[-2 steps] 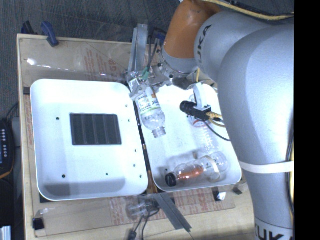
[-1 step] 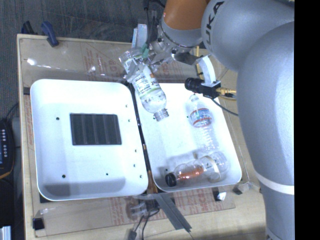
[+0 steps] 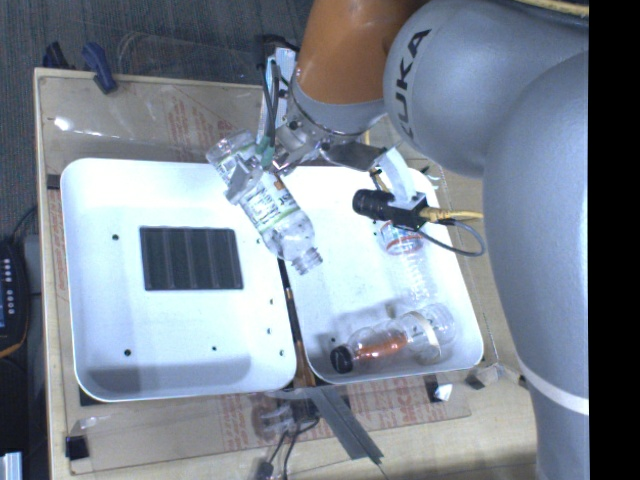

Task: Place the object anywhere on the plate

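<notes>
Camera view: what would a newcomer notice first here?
The big grey KUKA arm with its orange band fills the upper right. Under its wrist a clear plastic bottle lies slanted across the seam between the bins. A dark ribbed plate sits in the left bin.

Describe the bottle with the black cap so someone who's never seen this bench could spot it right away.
Start at the right-hand white bin, the one nearest the grey arm, and look along its near edge at the bottom of the view. A clear plastic bottle lies there on its side, its cap pointing toward the left bin. Unlike the other clear bottles, it has a black cap and something reddish-brown inside.
</notes>
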Tool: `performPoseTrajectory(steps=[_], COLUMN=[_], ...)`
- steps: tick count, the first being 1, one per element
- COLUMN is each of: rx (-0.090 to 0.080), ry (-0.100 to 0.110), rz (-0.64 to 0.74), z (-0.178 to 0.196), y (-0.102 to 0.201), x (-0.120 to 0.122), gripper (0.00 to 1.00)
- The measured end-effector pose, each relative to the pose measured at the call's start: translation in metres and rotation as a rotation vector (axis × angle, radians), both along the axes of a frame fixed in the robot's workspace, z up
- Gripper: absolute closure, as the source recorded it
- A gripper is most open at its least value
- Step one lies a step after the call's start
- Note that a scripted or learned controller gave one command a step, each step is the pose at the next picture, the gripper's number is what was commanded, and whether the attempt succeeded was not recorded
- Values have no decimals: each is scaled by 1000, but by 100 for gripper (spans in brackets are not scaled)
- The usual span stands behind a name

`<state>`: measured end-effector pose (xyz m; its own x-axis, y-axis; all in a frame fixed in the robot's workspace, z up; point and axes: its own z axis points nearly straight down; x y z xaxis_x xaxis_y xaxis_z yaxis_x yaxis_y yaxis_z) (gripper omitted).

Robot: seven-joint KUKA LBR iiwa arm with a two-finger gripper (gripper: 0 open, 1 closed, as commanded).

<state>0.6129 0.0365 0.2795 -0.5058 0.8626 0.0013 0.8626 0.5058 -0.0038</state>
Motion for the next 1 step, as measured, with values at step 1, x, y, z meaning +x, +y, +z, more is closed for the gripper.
performPoseTrajectory(steps=[1], rx=[-1], ry=[1], rz=[3], z=[9], y=[0], x=[0], gripper=[100])
